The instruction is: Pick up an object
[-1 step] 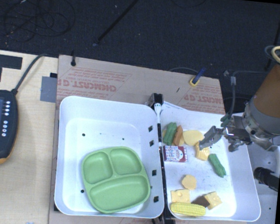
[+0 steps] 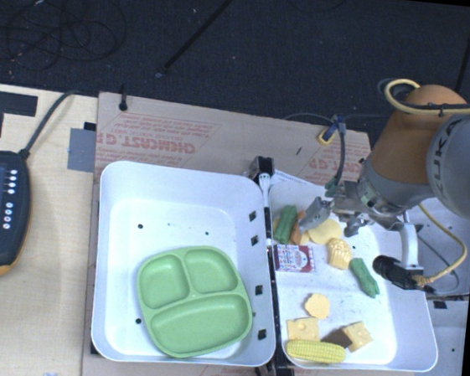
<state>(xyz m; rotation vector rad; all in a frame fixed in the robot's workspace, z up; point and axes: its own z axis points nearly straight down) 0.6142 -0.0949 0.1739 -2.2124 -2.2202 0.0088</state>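
A grey KUKA arm reaches in from the right and lowers its gripper (image 2: 333, 217) into the right bin (image 2: 419, 347), its two fingers spread apart, empty, above a pale yellow toy piece (image 2: 324, 233) near the bin's upper left. That piece lies touching a green pickle-like toy (image 2: 285, 223) and just beside a corn cob (image 2: 340, 254); whether a fingertip already touches it cannot be told from this angle. The piece looks like light, hollow moulded plastic, stiff and smooth, likely to skid if pinched on a curve, so a grip across its narrower flat sides seems safest. A red-labelled packet (image 2: 293, 258) sits below it. The left bin (image 2: 122, 212) holds a green divided plate (image 2: 194, 300).
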